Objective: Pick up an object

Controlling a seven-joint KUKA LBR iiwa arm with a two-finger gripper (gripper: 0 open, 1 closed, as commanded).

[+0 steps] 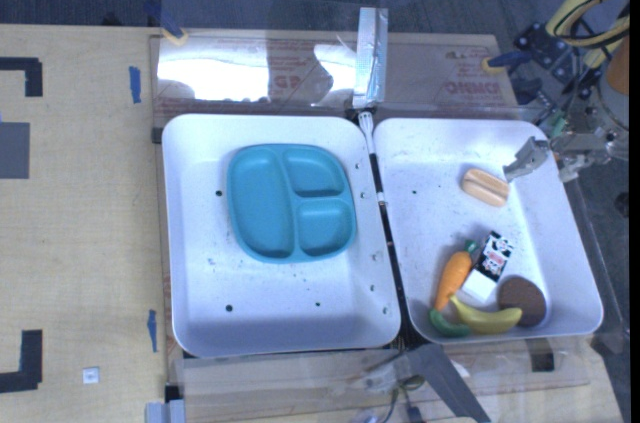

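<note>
In the right bin (pixel 560 211) a tan hot-dog toy (pixel 485 186) lies near the back. A heap sits at the front right: an orange carrot (pixel 452 279), a yellow banana (pixel 487 316), a brown round piece (pixel 523 299), a black-and-white box (pixel 493 256) and a white block (pixel 478 288). My gripper (pixel 545 156) hangs over the bin's back right corner, just right of the hot-dog toy and apart from it. Nothing shows in its grasp.
The left bin (pixel 190 241) holds a blue divided plate (pixel 292 201). A clear plastic sheet and a metal bracket (pixel 370 61) stand behind the bins. Yellow and black cables (pixel 575 6) run at the upper right beside the arm.
</note>
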